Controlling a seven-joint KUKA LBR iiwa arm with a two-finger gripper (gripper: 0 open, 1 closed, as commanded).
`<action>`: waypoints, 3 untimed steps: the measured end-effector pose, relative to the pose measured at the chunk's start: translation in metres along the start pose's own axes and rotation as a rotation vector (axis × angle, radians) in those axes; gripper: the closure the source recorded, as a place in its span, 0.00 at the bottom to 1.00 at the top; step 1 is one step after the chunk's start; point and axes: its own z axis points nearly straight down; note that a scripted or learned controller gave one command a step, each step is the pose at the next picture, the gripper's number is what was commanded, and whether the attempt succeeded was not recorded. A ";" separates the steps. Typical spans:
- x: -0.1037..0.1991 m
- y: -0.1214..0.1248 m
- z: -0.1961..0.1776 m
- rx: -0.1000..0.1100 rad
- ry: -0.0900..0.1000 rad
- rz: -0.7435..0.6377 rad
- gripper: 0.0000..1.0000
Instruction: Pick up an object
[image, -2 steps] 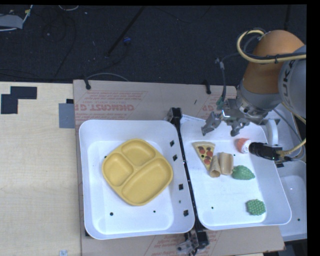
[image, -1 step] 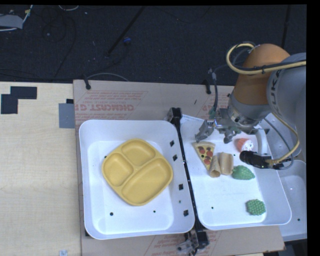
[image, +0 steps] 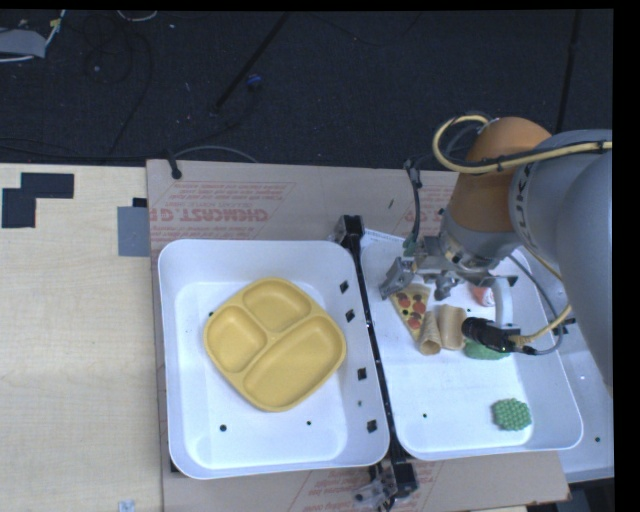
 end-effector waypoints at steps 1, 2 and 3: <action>-0.001 0.000 -0.013 -0.002 0.000 0.003 1.00; -0.009 -0.004 -0.061 -0.008 -0.001 0.001 1.00; -0.010 -0.003 -0.100 -0.008 0.000 -0.002 1.00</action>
